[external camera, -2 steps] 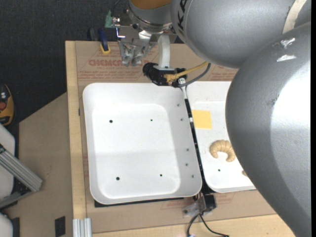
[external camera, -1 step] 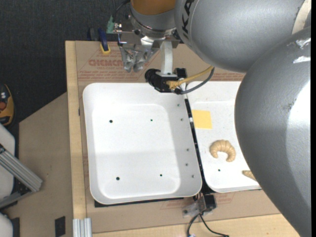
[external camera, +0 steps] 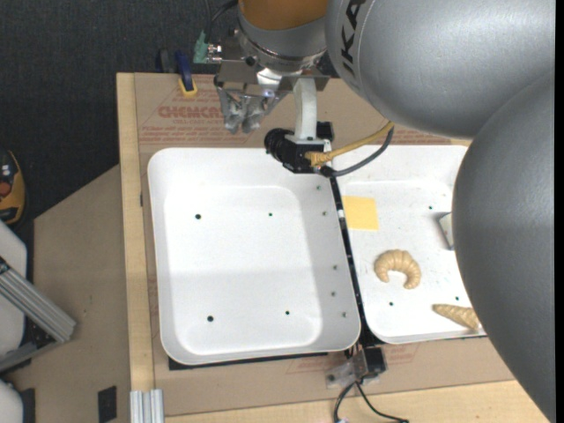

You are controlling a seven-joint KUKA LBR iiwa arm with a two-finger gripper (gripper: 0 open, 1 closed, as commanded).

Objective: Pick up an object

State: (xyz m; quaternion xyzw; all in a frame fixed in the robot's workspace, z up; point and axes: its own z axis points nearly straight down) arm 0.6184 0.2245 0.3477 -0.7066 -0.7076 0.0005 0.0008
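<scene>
A view from above, at a slant, onto a brown desk [external camera: 141, 236] that carries two shallow white bins side by side. The left bin [external camera: 176, 324] has a few small dark dots on its floor. The right bin [external camera: 397, 324] holds several items: a flat yellow square [external camera: 360, 212] near its upper left, close to the wall shared with the left bin; below that, a tan croissant [external camera: 398, 267] curled like a crescent; and lower right of the croissant, a tan cone-shaped piece [external camera: 456, 315] lying on its side at the bin's near edge, partly covered by the arm. A pale grey object [external camera: 446, 230] shows at the right of this bin, mostly hidden by the arm. The grey robot arm [external camera: 476, 77], with an orange band [external camera: 282, 3] above the wrist, fills the upper right of the view and reaches leftward. Its hand [external camera: 242, 113] hangs over the desk just beyond the far edge of the left bin, well apart from the items in the right bin. The metal fingers [external camera: 233, 111] point down and look close together with nothing between them, though whether they are fully closed cannot be told. A small blue and yellow clamp [external camera: 183, 70] sits at the desk's far left corner.
</scene>
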